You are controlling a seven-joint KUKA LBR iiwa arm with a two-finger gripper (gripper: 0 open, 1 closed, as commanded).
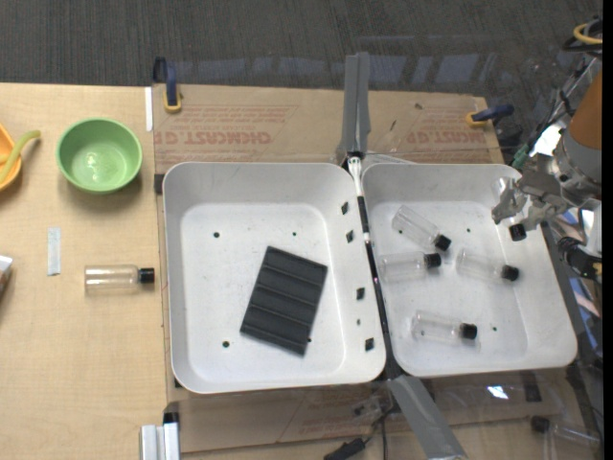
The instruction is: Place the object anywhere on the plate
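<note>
A black ridged plate (284, 299) lies flat and slightly turned in the left bin (192, 257). Several clear vials with black caps lie in the right bin (546, 343): one (419, 225) at the upper middle, one (410, 261) just below it, one (484, 265) to the right and one (441, 329) near the front. My gripper (514, 215) hangs over the right bin's upper right corner, above the bin floor. A small black piece (517, 231) shows right under it; I cannot tell whether it is a vial cap or part of the gripper.
On the bench left of the bins stand a green bowl (100, 155), another clear vial (117, 276), a small white strip (54, 252) and an orange object (8, 161) at the edge. A grey divider bar (355, 103) runs between the bins at the back.
</note>
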